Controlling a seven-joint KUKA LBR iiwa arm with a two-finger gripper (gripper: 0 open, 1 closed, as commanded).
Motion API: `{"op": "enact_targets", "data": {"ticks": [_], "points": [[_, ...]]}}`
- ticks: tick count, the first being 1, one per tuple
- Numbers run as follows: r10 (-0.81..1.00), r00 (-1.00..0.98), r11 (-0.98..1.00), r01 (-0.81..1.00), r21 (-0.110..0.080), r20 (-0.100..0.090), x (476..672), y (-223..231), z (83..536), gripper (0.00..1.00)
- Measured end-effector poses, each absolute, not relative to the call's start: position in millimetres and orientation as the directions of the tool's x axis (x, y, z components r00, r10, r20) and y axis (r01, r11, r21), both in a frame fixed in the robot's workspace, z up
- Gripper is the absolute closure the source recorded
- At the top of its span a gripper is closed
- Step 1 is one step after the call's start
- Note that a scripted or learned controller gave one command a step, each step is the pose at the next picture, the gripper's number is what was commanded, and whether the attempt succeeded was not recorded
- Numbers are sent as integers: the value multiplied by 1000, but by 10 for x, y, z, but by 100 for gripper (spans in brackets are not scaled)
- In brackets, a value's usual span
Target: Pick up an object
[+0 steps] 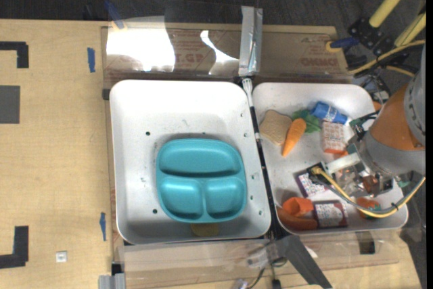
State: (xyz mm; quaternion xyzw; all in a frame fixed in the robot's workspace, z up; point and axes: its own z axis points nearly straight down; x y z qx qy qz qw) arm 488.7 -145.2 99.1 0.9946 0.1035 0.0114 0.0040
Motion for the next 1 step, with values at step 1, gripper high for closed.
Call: {"op": "enact_targets", "data": {"ticks": [1], "points": [[203, 979, -979, 203, -3, -4, 5783, -1347, 947, 100]]}}
